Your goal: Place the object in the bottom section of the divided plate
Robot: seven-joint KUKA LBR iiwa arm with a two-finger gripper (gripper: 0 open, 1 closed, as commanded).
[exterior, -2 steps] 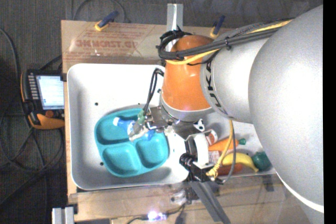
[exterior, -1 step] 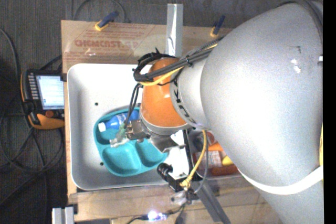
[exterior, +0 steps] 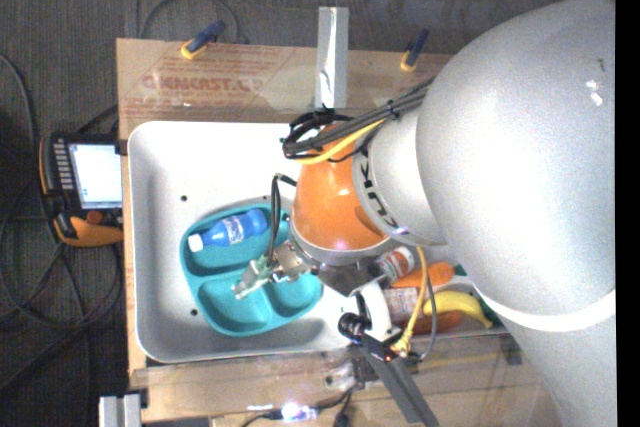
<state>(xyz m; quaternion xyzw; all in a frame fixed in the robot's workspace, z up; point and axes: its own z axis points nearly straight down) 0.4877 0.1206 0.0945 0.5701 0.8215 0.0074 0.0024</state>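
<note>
Right now my jaws (exterior: 258, 275) hover low over the teal divided plate (exterior: 205, 307), which sits in the left white bin (exterior: 160, 165) on the table. They are above the ridge where the plate's sections meet. From this slanted overhead camera I cannot tell how they stand, nor whether anything is gripped.

A small blue bottle (exterior: 230, 231) with a white cap and label lies on its side in the plate's upper section, just beside my tool. The lower sections look bare. In the right bin, partly hidden under my grey arm, lie a banana (exterior: 460, 303) and an orange-capped item I cannot identify.

I judge the bottle to be the object. To do this well, I should grip it across its middle, lift it above the divider, carry it down the view, and release low so it does not roll.
</note>
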